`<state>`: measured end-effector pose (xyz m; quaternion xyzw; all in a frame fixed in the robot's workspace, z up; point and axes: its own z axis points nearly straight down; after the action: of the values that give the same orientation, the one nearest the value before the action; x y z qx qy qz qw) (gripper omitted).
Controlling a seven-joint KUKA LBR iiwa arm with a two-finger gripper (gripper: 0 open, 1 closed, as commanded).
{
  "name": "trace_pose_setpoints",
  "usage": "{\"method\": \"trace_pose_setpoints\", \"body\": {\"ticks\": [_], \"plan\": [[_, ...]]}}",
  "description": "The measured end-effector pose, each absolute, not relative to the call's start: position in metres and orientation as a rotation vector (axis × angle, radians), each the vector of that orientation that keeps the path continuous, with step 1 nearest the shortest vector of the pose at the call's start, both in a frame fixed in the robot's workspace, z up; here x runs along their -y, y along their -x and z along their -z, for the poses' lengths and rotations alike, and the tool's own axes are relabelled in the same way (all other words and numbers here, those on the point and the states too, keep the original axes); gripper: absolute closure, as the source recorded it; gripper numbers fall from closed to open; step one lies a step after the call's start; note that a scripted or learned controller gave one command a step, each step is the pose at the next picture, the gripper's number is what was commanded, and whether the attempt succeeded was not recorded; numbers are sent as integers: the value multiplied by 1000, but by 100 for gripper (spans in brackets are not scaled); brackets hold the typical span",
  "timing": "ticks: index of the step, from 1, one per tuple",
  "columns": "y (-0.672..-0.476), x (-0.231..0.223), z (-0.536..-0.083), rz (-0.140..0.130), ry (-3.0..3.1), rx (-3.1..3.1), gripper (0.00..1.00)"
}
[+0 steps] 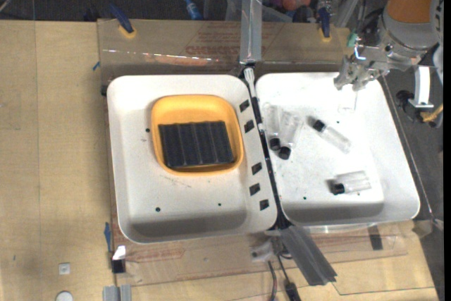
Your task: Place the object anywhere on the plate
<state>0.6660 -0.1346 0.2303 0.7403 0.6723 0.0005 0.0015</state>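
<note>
My claw (pixel 354 78) at upper right of frame, above far edge of right bin (pixel 394 151). Can't tell its state from here; nothing visible between tips. Task objects: small clear vials with black caps, all in right bin, below and left of claw. Nearest vial (pixel 329 134) mid-bin, well apart from claw. Pair of vials (pixel 280 132) by bin's left wall. Another vial (pixel 350 184) lower in bin. Left bin (pixel 134 187) holds yellow plate (pixel 194 107) with dark ribbed insert (pixel 195 144).
</note>
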Motion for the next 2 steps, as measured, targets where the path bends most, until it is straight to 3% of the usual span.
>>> {"method": "trace_pose_setpoints", "body": {"ticks": [2], "plan": [[-668,140,-278,-2,-1990,-2425,100]]}}
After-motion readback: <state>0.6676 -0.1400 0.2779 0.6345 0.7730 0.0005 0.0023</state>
